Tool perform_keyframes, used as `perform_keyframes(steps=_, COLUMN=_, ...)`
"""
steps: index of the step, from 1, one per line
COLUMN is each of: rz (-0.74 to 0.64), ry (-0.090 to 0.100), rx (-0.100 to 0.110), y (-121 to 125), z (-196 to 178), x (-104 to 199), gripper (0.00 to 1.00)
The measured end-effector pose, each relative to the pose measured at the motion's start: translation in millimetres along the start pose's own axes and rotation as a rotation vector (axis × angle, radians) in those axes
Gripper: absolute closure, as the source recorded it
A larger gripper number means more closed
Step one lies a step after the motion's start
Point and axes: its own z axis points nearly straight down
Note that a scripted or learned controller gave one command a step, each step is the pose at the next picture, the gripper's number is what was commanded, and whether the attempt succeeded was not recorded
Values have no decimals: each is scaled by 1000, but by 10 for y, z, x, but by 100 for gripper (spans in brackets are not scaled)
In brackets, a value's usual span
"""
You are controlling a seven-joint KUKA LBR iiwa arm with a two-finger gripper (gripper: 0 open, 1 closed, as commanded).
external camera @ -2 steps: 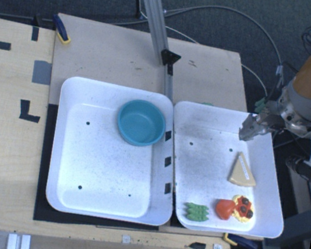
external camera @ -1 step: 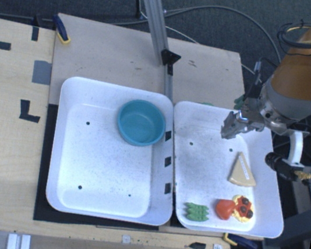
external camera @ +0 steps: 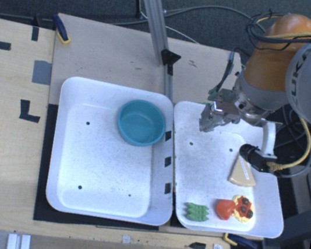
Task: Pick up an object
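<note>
The gripper (external camera: 208, 124) hangs over the right bin's (external camera: 208, 159) upper left, grasp state unclear, far from the wedge (external camera: 242, 174), tomato (external camera: 224, 209), green toy (external camera: 196, 212); blue bowl (external camera: 141, 123) sits left.

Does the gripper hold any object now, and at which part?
Nothing is held: the gripper hangs over a bare part of the right bin.

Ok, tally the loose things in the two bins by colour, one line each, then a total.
Blue: 1, the bowl in the left bin
Tan: 1, the wedge in the right bin
Green: 1, the toy
Red: 1, the toy
Yellow with dark spots: 1, the toy
Total: 5
</note>
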Motion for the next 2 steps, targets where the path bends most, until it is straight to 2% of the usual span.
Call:
perform_keyframes(steps=1, rz=1, ry=-1, rx=2, y=55, z=177, x=490, gripper=100)
perform_keyframes(steps=2, rz=1, ry=0, rx=0, y=40, z=152, x=1009, gripper=100)
